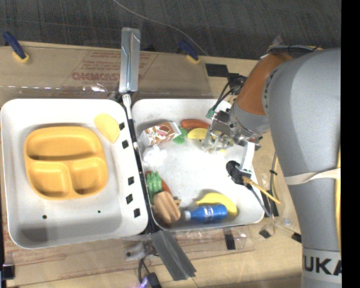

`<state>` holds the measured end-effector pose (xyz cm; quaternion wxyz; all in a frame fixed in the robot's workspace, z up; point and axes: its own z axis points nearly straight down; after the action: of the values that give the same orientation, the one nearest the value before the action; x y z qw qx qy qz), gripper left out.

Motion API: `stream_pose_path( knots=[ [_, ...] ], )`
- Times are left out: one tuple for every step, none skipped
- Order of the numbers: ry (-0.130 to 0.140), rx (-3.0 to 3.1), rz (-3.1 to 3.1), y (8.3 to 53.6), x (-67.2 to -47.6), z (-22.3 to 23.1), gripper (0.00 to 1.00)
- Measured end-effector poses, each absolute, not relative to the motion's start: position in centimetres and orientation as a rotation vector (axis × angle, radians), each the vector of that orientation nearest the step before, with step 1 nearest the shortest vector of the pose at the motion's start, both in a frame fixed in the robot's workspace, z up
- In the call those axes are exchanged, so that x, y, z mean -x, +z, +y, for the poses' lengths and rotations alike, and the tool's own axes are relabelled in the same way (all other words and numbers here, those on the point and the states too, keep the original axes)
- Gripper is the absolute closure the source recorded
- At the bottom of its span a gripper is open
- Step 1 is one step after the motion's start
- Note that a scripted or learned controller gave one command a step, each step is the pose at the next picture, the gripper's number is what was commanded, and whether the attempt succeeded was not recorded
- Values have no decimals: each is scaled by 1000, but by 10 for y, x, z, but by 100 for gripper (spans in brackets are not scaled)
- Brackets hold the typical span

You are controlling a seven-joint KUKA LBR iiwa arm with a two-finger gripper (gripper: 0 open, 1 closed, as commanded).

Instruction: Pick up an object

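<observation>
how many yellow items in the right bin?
2 clearly seen. One small yellow piece lies near the far wall beside the hand; a banana-like piece lies at the near wall, above the blue bottle. More may be hidden under the arm.

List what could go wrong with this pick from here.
1. The gripper hangs over crowded items at the right bin's far edge: a yellow piece and a red one lie close together, so it may catch two or nudge both away.
2. These sit near the bin wall, so the fingers might strike it.
</observation>
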<state>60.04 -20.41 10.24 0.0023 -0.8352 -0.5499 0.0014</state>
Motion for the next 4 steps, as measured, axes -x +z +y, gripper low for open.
stream_pose_path(
  knots=[
    [7, 2966, -1017, 91, -579, -161, 100],
    [0, 2766, -1486, 121, -613, -129, 100],
    [-3, 2670, -1655, 192, -658, -108, 100],
    [11, 2780, -1450, 125, -600, -148, 100]
  ],
)
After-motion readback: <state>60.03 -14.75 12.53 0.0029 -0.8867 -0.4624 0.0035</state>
